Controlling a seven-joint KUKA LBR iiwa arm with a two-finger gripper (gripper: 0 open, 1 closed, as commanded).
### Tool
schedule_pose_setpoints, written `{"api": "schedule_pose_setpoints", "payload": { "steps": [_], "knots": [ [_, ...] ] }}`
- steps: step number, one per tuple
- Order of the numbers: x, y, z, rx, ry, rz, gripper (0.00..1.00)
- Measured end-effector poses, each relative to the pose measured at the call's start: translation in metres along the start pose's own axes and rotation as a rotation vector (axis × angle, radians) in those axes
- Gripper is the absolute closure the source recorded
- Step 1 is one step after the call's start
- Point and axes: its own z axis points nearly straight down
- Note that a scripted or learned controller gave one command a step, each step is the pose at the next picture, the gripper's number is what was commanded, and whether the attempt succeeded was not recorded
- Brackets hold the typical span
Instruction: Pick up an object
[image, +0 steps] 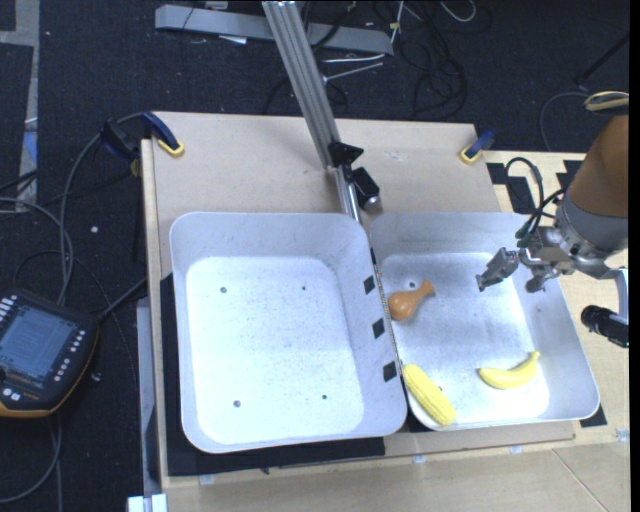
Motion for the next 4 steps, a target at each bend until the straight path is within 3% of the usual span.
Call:
{"api": "schedule_pose_setpoints", "payload": {
  "steps": [1, 2, 4],
  "knots": [
    [0.004, -0.01, 0.051, 0.0, 0.0, 0.0, 0.0],
    [0.004, -0.009, 0.038, -0.005, -0.002, 0.0, 1.0],
    [-0.005, -0.003, -0.066, -0.008, -0.002, 0.0, 1.0]
  ]
}}
